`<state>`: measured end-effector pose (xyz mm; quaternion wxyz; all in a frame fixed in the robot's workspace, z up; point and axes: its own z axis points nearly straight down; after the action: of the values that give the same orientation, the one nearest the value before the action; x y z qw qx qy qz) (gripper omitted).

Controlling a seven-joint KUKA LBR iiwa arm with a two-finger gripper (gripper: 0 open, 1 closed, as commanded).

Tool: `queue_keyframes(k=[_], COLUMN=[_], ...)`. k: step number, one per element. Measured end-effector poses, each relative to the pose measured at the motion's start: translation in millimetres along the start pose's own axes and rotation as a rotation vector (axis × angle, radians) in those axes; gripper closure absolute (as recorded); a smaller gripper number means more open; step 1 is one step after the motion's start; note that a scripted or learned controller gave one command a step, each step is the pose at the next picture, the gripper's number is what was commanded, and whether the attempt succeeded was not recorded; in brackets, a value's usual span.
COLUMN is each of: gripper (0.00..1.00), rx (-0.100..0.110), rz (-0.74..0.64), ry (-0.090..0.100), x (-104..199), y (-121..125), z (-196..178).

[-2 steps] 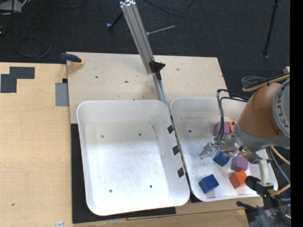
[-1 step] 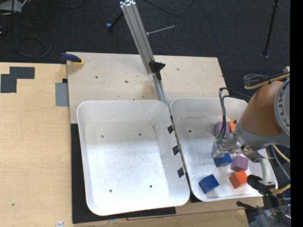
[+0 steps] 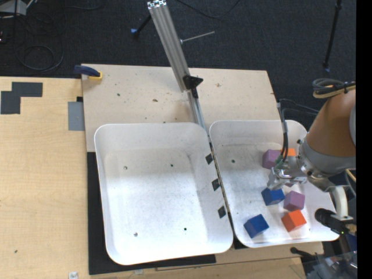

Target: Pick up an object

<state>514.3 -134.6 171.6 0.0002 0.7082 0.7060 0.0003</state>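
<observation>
The right bin holds several small blocks. A purple block lies at its middle right with a bit of orange block just behind it. A blue block sits below them, a second purple block beside it, an orange block lower right, and another blue block near the front rim. My gripper hangs low over the bin between the upper purple block and the blue block beneath it. The arm's orange band and grey wrist cover the bin's right side.
The left bin stands beside the right one, with black clips along the shared rim. A slanted aluminium rail rises behind the bins. Wooden bench surface lies to the left and behind.
</observation>
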Motion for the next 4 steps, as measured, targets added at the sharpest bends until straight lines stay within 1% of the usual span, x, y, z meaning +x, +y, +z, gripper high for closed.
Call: queue_keyframes(k=[1,2,3,4], gripper=[1.00,1.00,1.00,1.00], rx=[-0.002,0.000,0.003,0.002], rz=[-0.004,-0.004,-0.007,-0.008], ry=[0.000,0.000,0.001,0.000], x=[6,5,48,93], y=[0,1,25,48], z=[-45,-66,-54,-64])
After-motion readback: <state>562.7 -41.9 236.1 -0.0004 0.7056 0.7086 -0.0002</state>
